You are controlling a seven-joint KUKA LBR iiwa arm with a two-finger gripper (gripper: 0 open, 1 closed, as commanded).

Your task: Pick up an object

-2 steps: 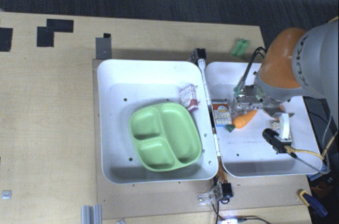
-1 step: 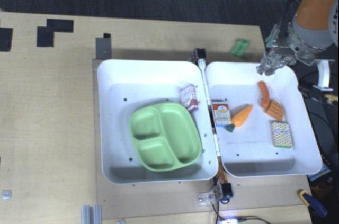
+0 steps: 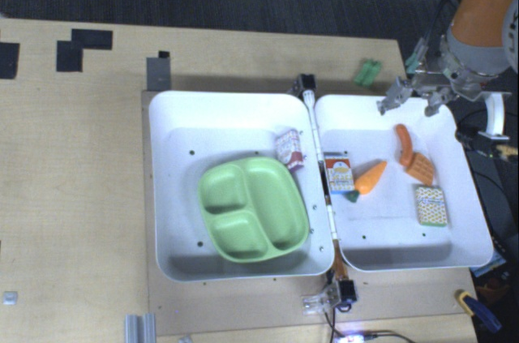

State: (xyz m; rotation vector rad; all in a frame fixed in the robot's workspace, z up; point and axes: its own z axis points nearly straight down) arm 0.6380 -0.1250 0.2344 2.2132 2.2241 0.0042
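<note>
hand [image 3: 413, 96] over right bin [image 3: 466, 252] top rim, open, holding nothing | sausage [image 3: 403, 141] just below, likely target

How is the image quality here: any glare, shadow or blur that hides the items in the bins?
Camera view: soft, even light; the left bin carries a grey shadow along its near wall, under the green tray. The carrot and sausage read clearly. The pincer looks slightly soft, and small labels are too low-resolution to read. No strong glare.
</note>
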